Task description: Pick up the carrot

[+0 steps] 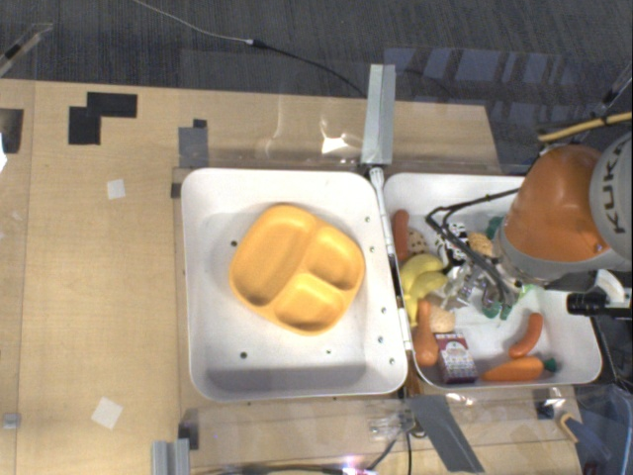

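Carrot [514, 369] at rt bin [584, 364] front, claw [473, 287] nearby, grip state unclear

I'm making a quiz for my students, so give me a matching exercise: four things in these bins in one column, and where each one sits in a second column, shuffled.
Things:
1. carrot
2. yellow divided plate
3. bananas
4. small red box

Places:
A. alone in the left bin
B. near edge of the right bin, toward its right corner
C. left side of the right bin, by the divider
D. near edge of the right bin, left of the carrot

Pairs: 1-B, 2-A, 3-C, 4-D
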Motion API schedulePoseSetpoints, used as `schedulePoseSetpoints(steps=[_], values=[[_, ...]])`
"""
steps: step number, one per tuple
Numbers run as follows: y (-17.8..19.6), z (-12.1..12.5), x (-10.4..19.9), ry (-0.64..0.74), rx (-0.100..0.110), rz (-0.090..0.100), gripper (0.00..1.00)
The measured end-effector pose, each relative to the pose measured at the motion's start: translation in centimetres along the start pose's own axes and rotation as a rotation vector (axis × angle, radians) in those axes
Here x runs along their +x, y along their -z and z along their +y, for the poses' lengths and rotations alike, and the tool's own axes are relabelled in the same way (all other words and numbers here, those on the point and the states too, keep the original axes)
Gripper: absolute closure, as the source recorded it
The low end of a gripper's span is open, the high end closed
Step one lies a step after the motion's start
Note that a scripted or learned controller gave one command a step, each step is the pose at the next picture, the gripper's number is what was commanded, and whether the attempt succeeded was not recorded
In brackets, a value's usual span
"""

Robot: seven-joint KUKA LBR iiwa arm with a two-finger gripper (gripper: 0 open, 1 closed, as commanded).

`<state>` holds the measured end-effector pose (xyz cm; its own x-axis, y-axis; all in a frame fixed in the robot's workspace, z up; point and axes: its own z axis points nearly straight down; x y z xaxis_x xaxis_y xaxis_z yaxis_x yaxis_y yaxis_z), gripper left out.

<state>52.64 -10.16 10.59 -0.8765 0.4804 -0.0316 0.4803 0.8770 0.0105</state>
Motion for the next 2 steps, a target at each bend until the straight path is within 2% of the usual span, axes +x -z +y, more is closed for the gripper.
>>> schedulePoseSetpoints(steps=[1,2], values=[[12.5,-1.3,-5.1,-0.152,0.006,0.012,1.00],[5.6,-2.3,2.6,-0.211,0.013,0.032,1.00]])
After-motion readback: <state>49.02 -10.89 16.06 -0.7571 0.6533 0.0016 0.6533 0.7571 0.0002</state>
